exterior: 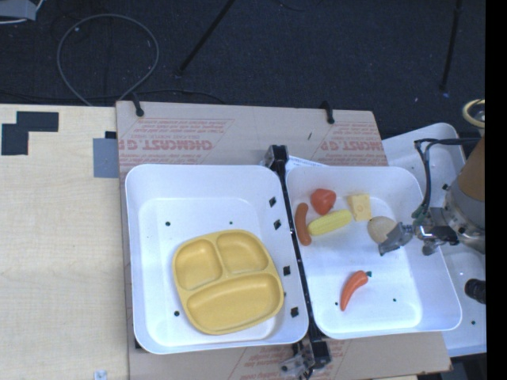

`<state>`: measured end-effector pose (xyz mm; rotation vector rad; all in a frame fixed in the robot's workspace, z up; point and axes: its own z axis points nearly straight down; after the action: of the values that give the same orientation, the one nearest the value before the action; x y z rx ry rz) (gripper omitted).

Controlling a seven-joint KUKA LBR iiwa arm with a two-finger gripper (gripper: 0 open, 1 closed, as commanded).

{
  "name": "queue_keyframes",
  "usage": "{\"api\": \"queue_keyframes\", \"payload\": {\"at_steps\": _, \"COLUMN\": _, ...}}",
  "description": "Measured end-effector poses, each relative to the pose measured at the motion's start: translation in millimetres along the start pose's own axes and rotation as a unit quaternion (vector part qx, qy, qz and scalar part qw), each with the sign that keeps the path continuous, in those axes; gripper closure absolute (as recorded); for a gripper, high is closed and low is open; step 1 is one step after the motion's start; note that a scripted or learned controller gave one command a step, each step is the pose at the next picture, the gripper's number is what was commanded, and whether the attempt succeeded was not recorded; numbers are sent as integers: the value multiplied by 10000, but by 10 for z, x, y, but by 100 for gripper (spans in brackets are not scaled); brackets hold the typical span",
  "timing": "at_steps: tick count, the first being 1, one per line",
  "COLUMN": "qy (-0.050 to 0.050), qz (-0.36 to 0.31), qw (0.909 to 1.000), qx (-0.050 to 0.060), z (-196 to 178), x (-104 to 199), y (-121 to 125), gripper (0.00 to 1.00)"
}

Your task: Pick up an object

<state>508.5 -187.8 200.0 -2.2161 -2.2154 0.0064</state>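
Observation:
The right bin [396,315] holds several toy foods: a red tomato-like piece [322,200], a yellow corn cob [329,222], a pale yellow cheese block [360,207], a brown sausage [302,223], a beige round piece [381,229] and an orange carrot [353,288]. My gripper [412,240] reaches in from the right edge, low over the right bin's right side, just right of the beige piece. Nothing shows between its fingers.
The left bin [150,212] holds a yellow divided tray [227,280]. A black divider clip strip [285,236] runs between the bins. Cardboard [238,137] lies under both bins, and a wooden bench surface [55,244] lies at the left.

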Motion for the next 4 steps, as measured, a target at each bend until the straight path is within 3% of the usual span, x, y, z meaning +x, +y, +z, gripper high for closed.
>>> {"api": "queue_keyframes", "payload": {"at_steps": 2, "qy": 1, "qz": 5, "qw": 10000, "qx": -9, "z": 923, "x": 38, "y": 130, "gripper": 0}}
{"api": "queue_keyframes", "payload": {"at_steps": 3, "qy": -2, "qz": 26, "qw": 10000, "qx": -15, "z": 799, "x": 25, "y": 127, "gripper": 100}}
{"api": "queue_keyframes", "payload": {"at_steps": 4, "qy": -19, "qz": 13, "qw": 10000, "qx": -56, "z": 183, "x": -39, "y": 119, "gripper": 100}}
